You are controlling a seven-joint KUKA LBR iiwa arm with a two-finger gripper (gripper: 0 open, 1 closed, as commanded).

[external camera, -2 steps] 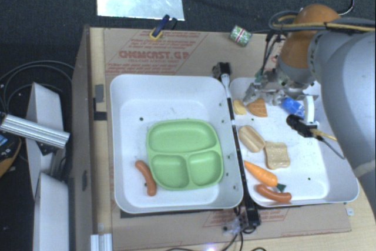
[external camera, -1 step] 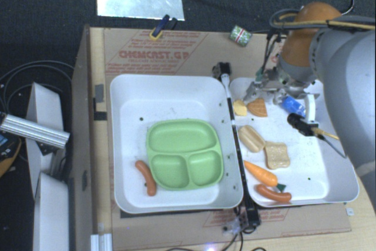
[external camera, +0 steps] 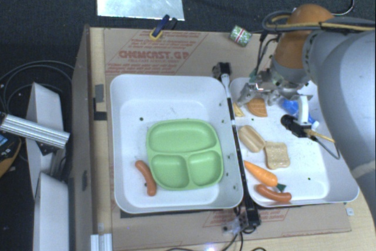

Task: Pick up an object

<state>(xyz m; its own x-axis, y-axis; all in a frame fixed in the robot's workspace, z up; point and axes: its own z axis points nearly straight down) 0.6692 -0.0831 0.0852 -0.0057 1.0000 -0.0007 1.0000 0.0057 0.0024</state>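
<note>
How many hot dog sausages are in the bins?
2. One sausage lies in the left bin, beside the green divided plate. The other sausage lies at the right bin's front edge. The arm may hide more.

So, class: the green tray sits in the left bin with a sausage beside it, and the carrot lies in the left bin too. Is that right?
Not quite. The carrot lies in the right bin, not the left. The camera view shows it there below the toast. The green tray does sit in the left bin, with a sausage beside it.
</note>
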